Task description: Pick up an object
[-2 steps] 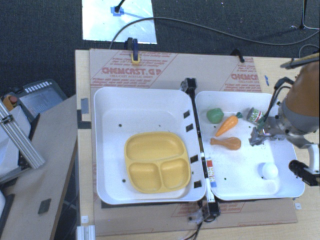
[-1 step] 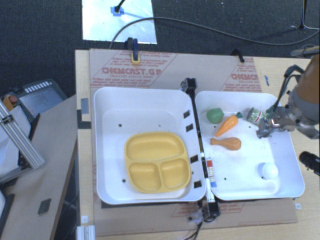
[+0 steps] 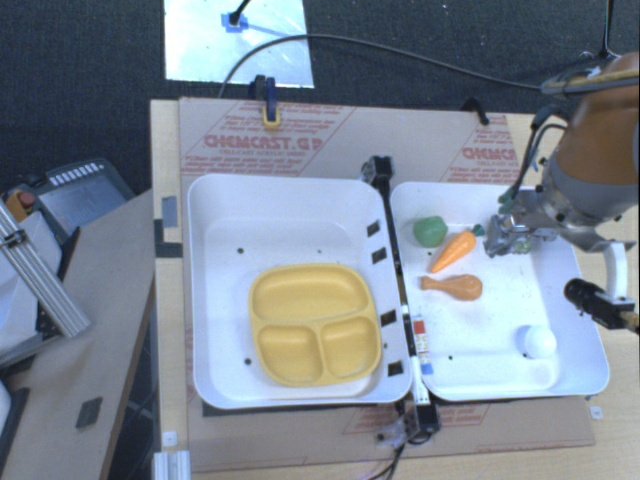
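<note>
In the right bin (image 3: 580,368) lie a green ball (image 3: 431,230), an orange carrot (image 3: 453,250), a tan drumstick-shaped toy (image 3: 453,286) and a white egg (image 3: 537,341). My gripper (image 3: 508,238) hangs over the upper right part of that bin. It is just right of the carrot's thick end and apart from it. Nothing shows in its grasp. The grey arm with its orange band (image 3: 600,138) comes in from the right.
The left bin (image 3: 215,268) holds a yellow divided plate (image 3: 315,323). A black divider strip (image 3: 392,268) runs between the two bins. Both bins rest on a cardboard sheet (image 3: 330,138). A grey device (image 3: 85,193) stands off to the left.
</note>
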Motion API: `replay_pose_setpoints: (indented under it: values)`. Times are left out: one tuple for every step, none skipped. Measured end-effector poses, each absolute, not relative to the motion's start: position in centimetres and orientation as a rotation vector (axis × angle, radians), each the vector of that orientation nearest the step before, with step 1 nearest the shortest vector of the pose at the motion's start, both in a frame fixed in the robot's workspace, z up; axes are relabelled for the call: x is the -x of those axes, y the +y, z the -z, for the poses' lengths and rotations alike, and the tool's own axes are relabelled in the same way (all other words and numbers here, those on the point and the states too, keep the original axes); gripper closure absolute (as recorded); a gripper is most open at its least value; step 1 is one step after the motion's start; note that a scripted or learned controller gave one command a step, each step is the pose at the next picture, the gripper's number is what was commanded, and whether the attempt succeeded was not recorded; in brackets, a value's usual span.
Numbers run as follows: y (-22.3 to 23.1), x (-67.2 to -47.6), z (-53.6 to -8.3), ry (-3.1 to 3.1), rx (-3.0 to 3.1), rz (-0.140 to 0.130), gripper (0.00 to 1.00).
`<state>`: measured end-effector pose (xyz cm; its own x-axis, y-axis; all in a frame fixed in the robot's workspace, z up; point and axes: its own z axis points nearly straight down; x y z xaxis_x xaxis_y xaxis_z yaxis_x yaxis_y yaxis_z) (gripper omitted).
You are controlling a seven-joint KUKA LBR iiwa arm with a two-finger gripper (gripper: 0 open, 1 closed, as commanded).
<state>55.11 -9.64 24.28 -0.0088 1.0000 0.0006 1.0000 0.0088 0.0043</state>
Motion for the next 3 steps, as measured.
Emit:
replay_pose_setpoints:
  values:
    - [-5.4,-57.5,-24.8,2.23,-2.21,-0.006,1.0]
    - [-0.8,-59.5,-23.2,2.231,-2.21,-0.004,1.0]
    - [3.7,-62.0,-22.0,2.231,-2.211,-0.004,1.0]
